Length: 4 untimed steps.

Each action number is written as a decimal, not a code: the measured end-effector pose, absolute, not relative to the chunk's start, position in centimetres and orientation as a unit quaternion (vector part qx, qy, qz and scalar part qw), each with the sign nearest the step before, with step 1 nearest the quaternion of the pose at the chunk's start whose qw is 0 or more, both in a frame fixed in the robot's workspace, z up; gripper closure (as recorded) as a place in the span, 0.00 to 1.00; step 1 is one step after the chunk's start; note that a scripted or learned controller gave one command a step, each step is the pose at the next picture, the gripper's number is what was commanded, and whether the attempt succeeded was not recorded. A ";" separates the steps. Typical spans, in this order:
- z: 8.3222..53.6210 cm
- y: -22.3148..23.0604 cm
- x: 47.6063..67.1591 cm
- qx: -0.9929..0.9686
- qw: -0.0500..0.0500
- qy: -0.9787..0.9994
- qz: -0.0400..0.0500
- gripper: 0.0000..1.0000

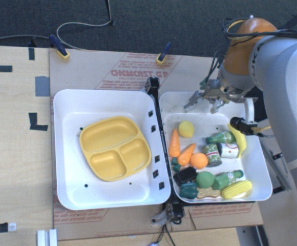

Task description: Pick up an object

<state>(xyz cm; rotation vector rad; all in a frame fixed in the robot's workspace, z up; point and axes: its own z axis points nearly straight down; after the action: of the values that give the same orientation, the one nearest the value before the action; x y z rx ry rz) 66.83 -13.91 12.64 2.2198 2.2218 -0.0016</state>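
Observation:
The right bin [210, 118] holds several toy foods: a yellow lemon [186, 129], two carrots [174, 142], an orange [199, 161], a banana [239, 137], green bottles [220, 137], a green ball [205, 179], a corn cob [236, 189] and a black piece [185, 175]. My gripper [206, 100] hangs above the far edge of that bin, its grey fingers [192, 102] spread apart with nothing between them. It is up and right of the lemon, clear of all the toys.
The left bin [69, 137] bears a yellow divided plate [115, 147]. The grey arm with its orange band [246, 42] fills the upper right. Blue-yellow clamps [59, 46] and a black cable [82, 27] lie beyond the bins on the cardboard.

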 end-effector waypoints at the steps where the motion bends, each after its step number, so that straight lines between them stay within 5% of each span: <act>1: 8.5 -9.5 64.1 0.707 0.000 0.708 0.000 0.00; 2: 8.6 -9.5 61.9 0.707 0.002 0.708 0.000 0.00; 3: 8.6 -10.1 62.2 0.706 0.000 0.708 0.001 0.00; 4: 8.6 -9.6 59.2 0.707 0.002 0.707 0.001 0.00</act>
<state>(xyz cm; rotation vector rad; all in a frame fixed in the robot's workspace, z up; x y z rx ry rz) 59.21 -9.63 8.62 2.2176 2.2192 0.0027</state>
